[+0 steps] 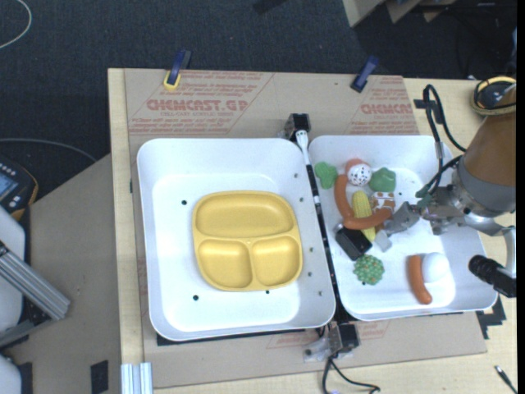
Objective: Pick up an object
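**Arm reaching into the right bin's pile of toy food**

The grey arm (484,167) comes in over the right bin (459,302), and its hand (399,218) sits low at the edge of the clutter there. How far the hand is open I cannot tell, nor whether it has hold of anything.

Taking the hand as the landmark: a curved orange sausage (354,203) lies just left of it, touching a yellow corn piece (361,206). Above that sit a white spotted ball (358,172) and green pieces (382,179). A black block (353,241) and a broccoli (369,269) lie below-left. A second sausage (419,279) lies below. The left bin (164,245) holds a yellow divided plate (246,239).
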Robot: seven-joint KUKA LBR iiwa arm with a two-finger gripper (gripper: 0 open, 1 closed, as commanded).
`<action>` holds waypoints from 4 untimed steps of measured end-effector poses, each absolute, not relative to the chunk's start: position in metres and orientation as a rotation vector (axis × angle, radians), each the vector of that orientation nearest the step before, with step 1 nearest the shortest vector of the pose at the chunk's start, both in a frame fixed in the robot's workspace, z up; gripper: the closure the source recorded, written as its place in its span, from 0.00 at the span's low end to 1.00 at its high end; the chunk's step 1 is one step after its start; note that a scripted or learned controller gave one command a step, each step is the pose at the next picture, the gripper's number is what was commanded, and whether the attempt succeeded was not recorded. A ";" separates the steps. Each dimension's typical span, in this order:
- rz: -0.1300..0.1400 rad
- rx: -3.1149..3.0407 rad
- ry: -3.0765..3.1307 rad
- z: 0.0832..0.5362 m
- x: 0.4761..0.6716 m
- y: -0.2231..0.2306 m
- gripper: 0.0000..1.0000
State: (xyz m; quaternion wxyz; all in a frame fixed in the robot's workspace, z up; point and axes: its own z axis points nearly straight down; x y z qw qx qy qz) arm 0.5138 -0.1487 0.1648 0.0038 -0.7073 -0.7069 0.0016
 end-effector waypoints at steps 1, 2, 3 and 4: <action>0.004 -2.218 -2.215 0.109 0.508 -0.157 0.00; 0.003 -2.218 -2.216 0.083 0.507 -0.156 0.00; 0.000 -2.222 -2.220 0.095 0.509 -0.157 1.00; -0.005 -2.224 -2.227 0.151 0.504 -0.149 1.00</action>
